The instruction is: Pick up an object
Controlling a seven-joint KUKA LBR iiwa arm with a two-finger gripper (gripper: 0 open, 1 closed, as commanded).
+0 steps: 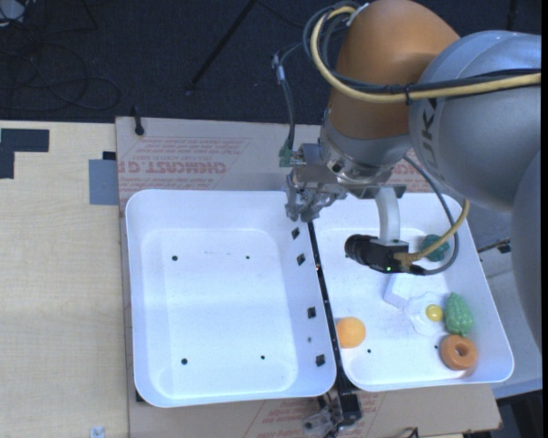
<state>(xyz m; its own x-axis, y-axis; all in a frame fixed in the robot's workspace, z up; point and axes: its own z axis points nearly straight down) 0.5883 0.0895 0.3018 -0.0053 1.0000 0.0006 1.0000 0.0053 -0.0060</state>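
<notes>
Orange ball (351,332), doughnut (458,351) and green toy (458,313) lay untouched in the right bin (493,372) while the gripper (303,208), grip unreadable, hung over the divider, seemingly lining up.

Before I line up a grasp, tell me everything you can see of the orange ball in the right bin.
The orange ball is a small, round, smooth-looking thing of plain orange, brighter on top, possibly plastic or a toy fruit. It sits on the floor of the right bin, in its near-left part, close to the divider between the two bins. Nothing seems to touch it: the doughnut and green piece lie apart to its right, and the gripper is up near the bin's far edge.
</notes>
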